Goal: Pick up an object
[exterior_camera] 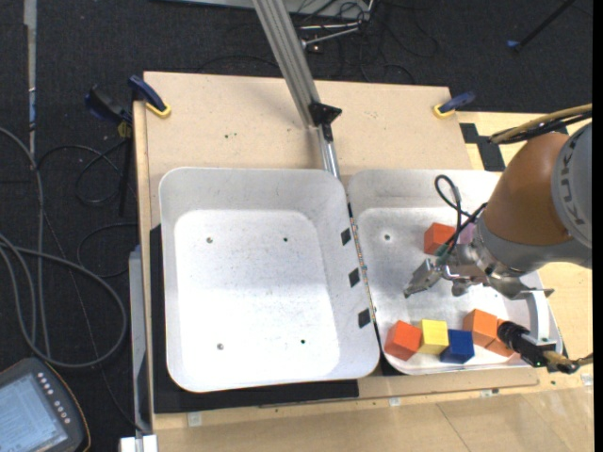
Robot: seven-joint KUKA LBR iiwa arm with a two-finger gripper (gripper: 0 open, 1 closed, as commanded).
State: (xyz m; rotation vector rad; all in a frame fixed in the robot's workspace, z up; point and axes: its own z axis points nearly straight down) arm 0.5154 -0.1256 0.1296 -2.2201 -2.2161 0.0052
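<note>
Bench (283,121) carries two white bins. Blocks clustered along right bin (396,210) near edge: orange block (404,338), yellow block (434,333), blue block (460,346). Hand (424,279) poised above bin floor, holding nothing; finger spread unclear.

The bench top (283,121) appeared as pale, matt board resembling unfinished fibreboard or wood. Both bins, left bin (184,252) and right bin (396,201), looked like smooth white plastic with dark speckling and a slight sheen. The floor (66,83) at the upper left of the frame looked dark and rough, like carpet. The pole (283,45) at top centre showed a brushed metallic finish. The arm's orange band (532,191) was glossy. The blocks, including the yellow block (434,333) and blue block (460,346), looked matt and smooth.
</note>
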